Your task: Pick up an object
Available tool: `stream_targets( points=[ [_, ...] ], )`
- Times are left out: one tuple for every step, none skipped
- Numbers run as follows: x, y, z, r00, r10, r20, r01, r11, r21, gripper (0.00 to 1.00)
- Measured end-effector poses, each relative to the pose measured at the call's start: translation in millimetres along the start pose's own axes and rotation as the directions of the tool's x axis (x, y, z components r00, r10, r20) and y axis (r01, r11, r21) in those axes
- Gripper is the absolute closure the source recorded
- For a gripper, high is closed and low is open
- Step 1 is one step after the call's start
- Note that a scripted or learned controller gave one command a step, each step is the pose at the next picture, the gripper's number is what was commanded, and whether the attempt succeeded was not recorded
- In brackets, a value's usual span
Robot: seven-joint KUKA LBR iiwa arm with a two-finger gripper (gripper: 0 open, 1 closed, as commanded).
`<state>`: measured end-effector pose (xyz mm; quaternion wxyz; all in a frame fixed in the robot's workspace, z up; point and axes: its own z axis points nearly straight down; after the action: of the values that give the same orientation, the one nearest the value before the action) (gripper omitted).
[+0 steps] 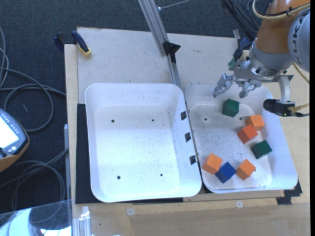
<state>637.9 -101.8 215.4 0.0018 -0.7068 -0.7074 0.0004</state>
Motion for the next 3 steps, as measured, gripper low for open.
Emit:
stream_targets(
  points=[
    [43.7, -47.5, 16.7, 1.000, -0.003, -0.001, 0.003, 1.000, 0.004, 0.00],
    [55.6, -109.4, -23.3, 1.000, 0.000, -0.001, 0.000, 1.000, 0.000, 0.00],
    [-20.2, -81.3, -42.4, 1.000, 0.006, 0.006, -0.006, 1.000, -0.008, 0.00]
  ],
)
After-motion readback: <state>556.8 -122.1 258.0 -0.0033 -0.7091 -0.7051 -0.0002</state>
